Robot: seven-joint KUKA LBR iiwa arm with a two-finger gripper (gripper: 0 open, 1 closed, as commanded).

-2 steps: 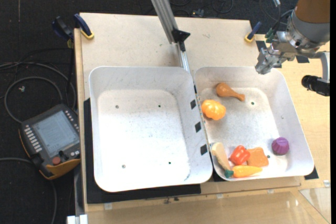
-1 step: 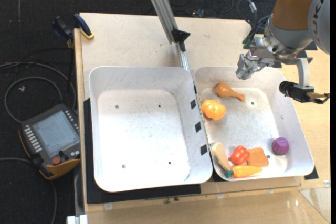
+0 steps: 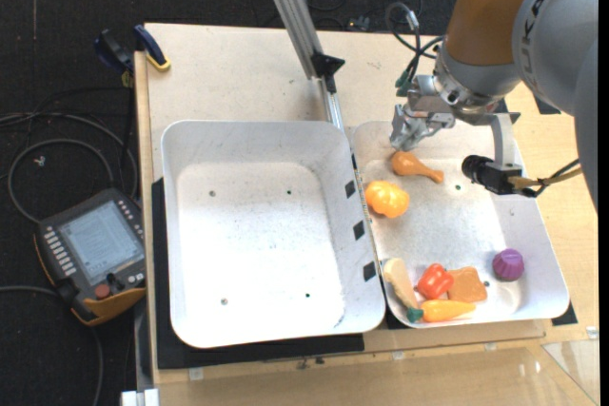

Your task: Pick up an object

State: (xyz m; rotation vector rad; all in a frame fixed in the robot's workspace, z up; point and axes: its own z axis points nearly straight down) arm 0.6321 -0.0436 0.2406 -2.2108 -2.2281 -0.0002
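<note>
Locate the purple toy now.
The purple toy sits in the right bin, near its right wall, just right of the orange block and red pepper.

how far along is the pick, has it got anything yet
Done: the gripper has reached the right bin and sits just above the chicken drumstick. In hand: nothing visibly between its fingers. Left: grasp and lift; the drumstick, yellow pepper, red pepper, carrot and purple piece all lie in the bin.

Two bins are sitting side by side on the bench (image 3: 238, 62) — the left bin (image 3: 190, 138) and the right bin (image 3: 542, 247). In the right one, a drumstick (image 3: 417, 166) is lying behind a pumpkin (image 3: 386, 199); a pepper (image 3: 434, 280), carrot (image 3: 447, 310) and onion (image 3: 508, 264) are lying along the front.
</note>
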